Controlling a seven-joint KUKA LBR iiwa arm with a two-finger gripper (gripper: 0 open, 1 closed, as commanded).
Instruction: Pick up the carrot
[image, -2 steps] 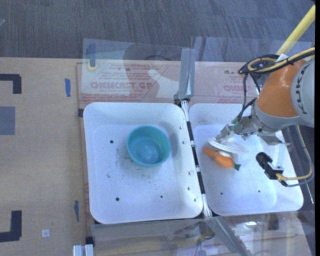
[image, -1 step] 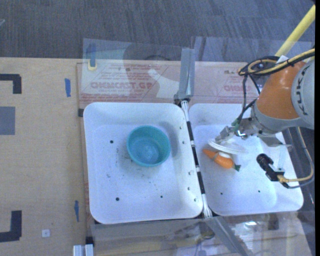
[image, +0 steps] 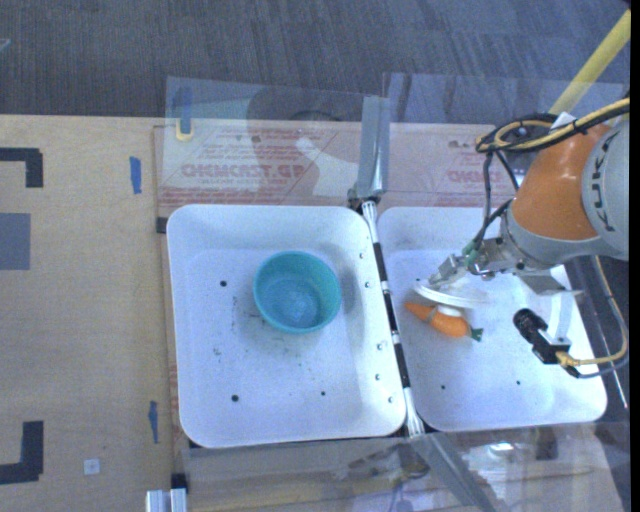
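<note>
Front rim of left bin (image: 290, 435) sits closest, on the tan counter (image: 80, 330). Teal bowl (image: 296, 291) upright in that bin, upper middle, apart from the walls. Right bin (image: 500, 400): carrot (image: 440, 320) lies flat near its left wall, green tip pointing right. Pincer (image: 452, 282) hangs just above the carrot, tilted down-left; white part touching or overlapping the carrot's top edge. Can't tell pincer opening or whether it has hold of anything. Grey-orange arm (image: 570, 195) comes in from right.

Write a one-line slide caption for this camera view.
KUKA arm's gripper hovers above the carrot in the right bin; a teal bowl sits in the left bin.
</note>
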